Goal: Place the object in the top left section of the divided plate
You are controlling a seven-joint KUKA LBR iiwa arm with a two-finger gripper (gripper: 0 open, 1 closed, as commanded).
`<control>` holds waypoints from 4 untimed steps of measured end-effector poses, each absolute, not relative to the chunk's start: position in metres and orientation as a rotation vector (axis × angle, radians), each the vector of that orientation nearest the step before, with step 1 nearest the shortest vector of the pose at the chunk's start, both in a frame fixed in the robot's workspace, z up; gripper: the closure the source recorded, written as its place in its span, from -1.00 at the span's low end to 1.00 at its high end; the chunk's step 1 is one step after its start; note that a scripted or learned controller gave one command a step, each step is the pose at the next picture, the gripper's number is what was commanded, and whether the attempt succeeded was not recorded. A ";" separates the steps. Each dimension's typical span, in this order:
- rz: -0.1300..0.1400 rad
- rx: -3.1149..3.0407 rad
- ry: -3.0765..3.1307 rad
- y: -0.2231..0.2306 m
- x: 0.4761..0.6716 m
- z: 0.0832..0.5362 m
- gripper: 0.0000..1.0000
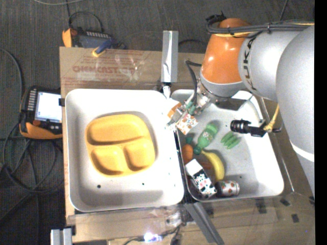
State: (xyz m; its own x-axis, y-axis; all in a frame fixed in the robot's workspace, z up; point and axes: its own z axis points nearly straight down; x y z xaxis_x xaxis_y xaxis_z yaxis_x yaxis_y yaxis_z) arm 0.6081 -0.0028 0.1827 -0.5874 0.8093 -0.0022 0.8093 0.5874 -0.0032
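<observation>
A grey robot arm with an orange band enters from the right and covers much of the upper right of the scene, hiding the far corner of the right bin [265, 185]. Its gripper [180, 117] hangs over the seam between the two bins, and the fingers grip a small card-like object [186, 122], pale with orange and speckled colour, its exact shape hard to make out. The object is held in the air just right of the left bin's edge, well apart from the plate.

The left bin [76, 188] is a shallow white tray with rounded corners and smooth plastic-looking walls. In it lies the divided plate [121, 143], glossy yellow-orange with three moulded sections: one wide section across the top and two smaller ones below.

The right bin holds a crowded heap. A green bottle-shaped toy [206, 137] lies tilted beside a yellow banana [216, 165]. A flat green piece [230, 141] rests nearby. A small black-and-white spotted box [203, 181] and a red patterned can [228, 188] lie touching near the front wall. A black cylindrical fitting [247, 127] juts out beneath the arm.
</observation>
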 end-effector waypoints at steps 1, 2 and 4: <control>-0.002 1.413 2.804 -0.016 0.643 0.229 1.00; -0.003 1.354 2.837 0.058 0.614 0.182 1.00; -0.003 1.335 2.846 0.081 0.534 0.183 -1.00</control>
State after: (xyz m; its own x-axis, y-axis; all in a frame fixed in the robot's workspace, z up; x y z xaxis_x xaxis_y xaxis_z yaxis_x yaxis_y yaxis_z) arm 0.5343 0.0810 0.1828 -0.6392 0.7690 0.0011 0.7690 0.6392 -0.0028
